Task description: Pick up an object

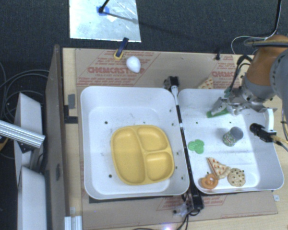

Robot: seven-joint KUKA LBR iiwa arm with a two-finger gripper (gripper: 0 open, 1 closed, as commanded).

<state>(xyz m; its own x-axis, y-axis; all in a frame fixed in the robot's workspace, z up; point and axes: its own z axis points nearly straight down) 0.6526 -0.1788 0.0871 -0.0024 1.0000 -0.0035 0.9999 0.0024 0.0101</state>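
Down at the front of the right bin [273, 169] sits the snack pile: a round chocolate-chip cookie [236, 177], a pizza slice [218, 166] just left of it, and a small orange pretzel-looking piece [210, 180] touching the slice's lower end. A bit further back there's a flat green leafy thing [197, 146] close to the divider, and a small grey can [232, 135] lying tilted near the middle. The left bin [93, 128] has a yellow divided plate [142, 154] with three compartments sitting in it. Now the arm: it comes in from the right, and the gripper [229, 104] is down at the back of the right bin, right on a green object [215, 111]. That thing looks long and flat, bright green, angled down to the left, with its upper end tucked at the fingertips. Honestly can't tell if it's clamped or just touching. Behind the bins, a white egg-shaped ball [133, 63] rests on the cardboard [101, 71].
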